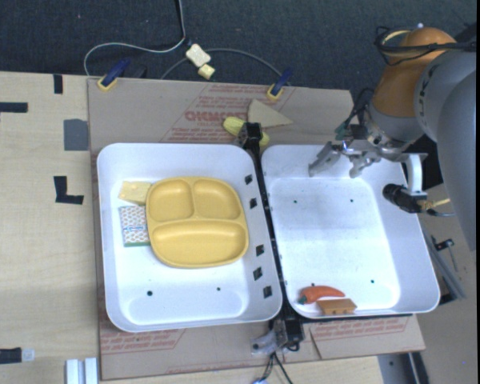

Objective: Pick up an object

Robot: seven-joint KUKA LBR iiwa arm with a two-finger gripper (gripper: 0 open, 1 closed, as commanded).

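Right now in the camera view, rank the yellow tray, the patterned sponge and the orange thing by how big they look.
1. Yellow tray, largest.
2. Patterned sponge and orange thing: alike, not ranked.

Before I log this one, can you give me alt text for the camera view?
A grey arm's pincer hovers open above the right shallow white bin's far edge, holding nothing; an orange-red object lies at its near edge. A yellow divided plastic tray sits in the left bin.

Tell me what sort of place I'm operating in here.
Most likely a robotics lab's grasping test bench. Two white bins sit clamped on cardboard, loose cables trail behind, and the props are toy-like: a yellow divided plate and a small orange piece.
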